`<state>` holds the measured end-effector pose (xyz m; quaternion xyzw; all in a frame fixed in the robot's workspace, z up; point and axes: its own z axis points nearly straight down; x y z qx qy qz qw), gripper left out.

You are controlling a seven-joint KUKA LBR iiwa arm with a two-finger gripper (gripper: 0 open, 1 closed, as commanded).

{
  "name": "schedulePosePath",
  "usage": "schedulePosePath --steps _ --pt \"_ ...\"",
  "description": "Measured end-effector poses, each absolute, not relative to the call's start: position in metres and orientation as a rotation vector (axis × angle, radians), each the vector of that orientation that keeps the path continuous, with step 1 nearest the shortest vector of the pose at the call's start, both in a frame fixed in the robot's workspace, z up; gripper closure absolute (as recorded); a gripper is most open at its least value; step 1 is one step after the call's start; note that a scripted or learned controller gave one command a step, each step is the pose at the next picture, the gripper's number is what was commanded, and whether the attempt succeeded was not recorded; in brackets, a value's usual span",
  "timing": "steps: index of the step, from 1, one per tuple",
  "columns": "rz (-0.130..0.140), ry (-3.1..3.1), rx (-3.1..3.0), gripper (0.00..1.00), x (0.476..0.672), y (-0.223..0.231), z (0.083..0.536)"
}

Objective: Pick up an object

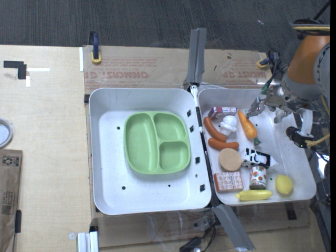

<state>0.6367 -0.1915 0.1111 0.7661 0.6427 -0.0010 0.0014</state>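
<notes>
Orange for the target: saw the carrot (248,124) slanted in the right bin (287,152), just beside the claw (268,112) (spread wide, holding nothing). Needed to straddle its narrow width, avoiding the white lump (228,124) nearby.

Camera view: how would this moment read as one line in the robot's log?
stage: approach | pincer: above right bin's far edge, holding nothing | nearest: carrot | green tray: left bin

My two bins (105,156) look like smooth white plastic, the green tray (156,142) matt plastic, the bench (42,119) pale wood, perhaps laminate.
</notes>
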Motion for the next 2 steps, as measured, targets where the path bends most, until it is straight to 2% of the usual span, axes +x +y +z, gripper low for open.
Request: schedulePosePath --steps 1,2 --pt "-0.003 2.156 2.288 0.0 0.617 -0.137 0.091" --pt "-0.003 1.985 2.435 0.0 0.619 -0.091 0.191"
